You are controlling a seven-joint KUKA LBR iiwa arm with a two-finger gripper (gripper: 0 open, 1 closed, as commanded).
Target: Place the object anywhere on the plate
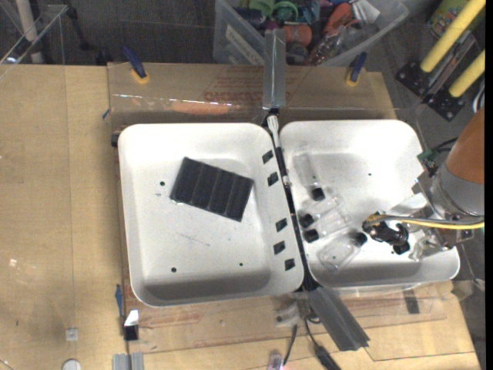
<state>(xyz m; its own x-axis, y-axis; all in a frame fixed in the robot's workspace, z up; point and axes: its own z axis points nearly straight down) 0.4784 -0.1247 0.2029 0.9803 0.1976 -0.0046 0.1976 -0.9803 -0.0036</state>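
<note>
A dark ribbed rectangular plate [212, 189] lies flat in the left bin [146, 276], a little above its middle and slightly turned. In the right bin [385, 141], a see-through plastic object with small black parts [323, 210] rests close to the divider; its outline is hard to make out against the white floor. My gripper [417, 245] hangs low over the right bin's near right corner, right of the clear object and apart from it. Nothing shows between its fingers.
A metal divider with black clips [279, 206] runs between the two bins. Behind the bench stands a clear crate of coloured toys [308, 10]. The arm [466, 168] enters over the right bin's right wall.
</note>
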